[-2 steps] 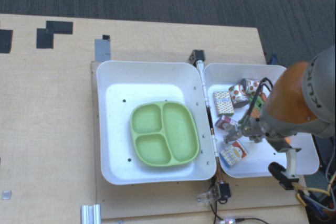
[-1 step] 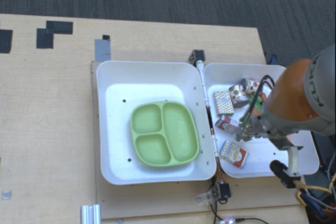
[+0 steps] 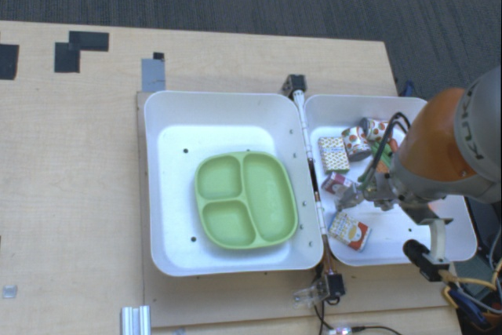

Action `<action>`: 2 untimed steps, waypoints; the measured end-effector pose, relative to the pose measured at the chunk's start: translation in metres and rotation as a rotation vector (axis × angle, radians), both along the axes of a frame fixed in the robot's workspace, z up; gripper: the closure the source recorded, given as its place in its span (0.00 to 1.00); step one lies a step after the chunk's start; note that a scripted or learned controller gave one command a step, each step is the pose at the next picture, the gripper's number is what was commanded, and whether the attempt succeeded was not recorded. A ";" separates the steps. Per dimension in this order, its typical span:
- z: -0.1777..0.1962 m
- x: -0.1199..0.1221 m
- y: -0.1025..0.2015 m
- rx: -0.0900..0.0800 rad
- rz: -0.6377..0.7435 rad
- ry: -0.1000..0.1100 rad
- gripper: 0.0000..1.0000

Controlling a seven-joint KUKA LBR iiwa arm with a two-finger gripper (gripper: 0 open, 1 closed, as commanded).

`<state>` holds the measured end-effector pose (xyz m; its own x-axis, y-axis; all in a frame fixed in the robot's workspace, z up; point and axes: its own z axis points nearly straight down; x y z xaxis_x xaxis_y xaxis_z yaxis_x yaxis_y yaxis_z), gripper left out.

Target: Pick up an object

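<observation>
A small white carton with red-orange print [image 3: 348, 231] lay tilted near the front of the right white bin [image 3: 463, 243]; the tool [image 3: 362, 194] hung just above it, grip unclear

robot lab: bench [image 3: 78, 169], bins [image 3: 157, 192], cables [image 3: 471, 302]

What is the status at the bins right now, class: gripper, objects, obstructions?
Gripper low over right bin, grip unclear. Small packets loose around it. Green divided tray in left bin, apart.

Grey arm [image 3: 480, 145] with orange band, black cables.
</observation>
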<state>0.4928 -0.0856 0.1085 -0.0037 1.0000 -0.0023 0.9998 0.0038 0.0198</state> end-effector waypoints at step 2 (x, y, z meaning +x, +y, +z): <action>-0.007 0.002 0.006 0.007 0.001 -0.003 1.00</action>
